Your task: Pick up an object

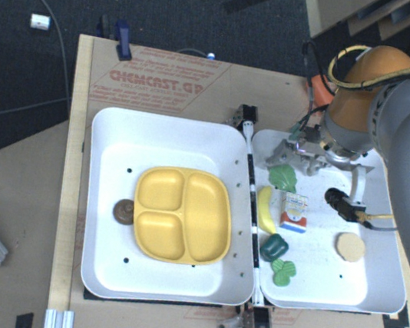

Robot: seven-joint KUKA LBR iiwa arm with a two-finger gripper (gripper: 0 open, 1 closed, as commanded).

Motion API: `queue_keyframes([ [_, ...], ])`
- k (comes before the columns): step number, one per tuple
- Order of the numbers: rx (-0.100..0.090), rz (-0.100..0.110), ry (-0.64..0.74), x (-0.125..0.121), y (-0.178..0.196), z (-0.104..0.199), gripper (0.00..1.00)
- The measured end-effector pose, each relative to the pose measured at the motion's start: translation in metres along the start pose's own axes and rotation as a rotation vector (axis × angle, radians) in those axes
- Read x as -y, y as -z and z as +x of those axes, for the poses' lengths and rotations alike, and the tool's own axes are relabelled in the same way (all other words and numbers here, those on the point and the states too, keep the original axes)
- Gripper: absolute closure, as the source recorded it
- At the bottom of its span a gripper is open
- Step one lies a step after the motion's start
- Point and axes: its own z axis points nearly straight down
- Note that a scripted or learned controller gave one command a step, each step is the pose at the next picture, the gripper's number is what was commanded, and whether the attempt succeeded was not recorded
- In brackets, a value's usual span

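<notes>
My gripper [298, 158] hangs low over the back left corner of the right bin [379, 286], under the orange wrist band. A light green leafy item [282, 177] lies just in front of it, partly under its tip. Along that bin's left side lie a yellow banana [263, 209] and a small white box with red and blue print [295, 212]. Nearer the front sit a dark green pepper [274, 246] and a small light green piece [283, 271]. A tan round biscuit [349, 246] rests toward the right.
The left bin [107, 143] holds a yellow divided plate [181, 214] with a small brown round object [124, 211] at its left edge. The arm's bulk covers the right bin's back right corner. A ridge with clamps [250, 198] separates the bins.
</notes>
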Motion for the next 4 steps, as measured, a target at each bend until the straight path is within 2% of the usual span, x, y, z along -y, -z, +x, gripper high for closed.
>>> queue_keyframes([
  [3, 0.000, 0.004, -0.001, 0.0063, 0.0004, -0.0016, 0.00],
  [4, 0.000, 0.000, 0.000, 0.0000, 0.0001, 0.0043, 0.00],
])
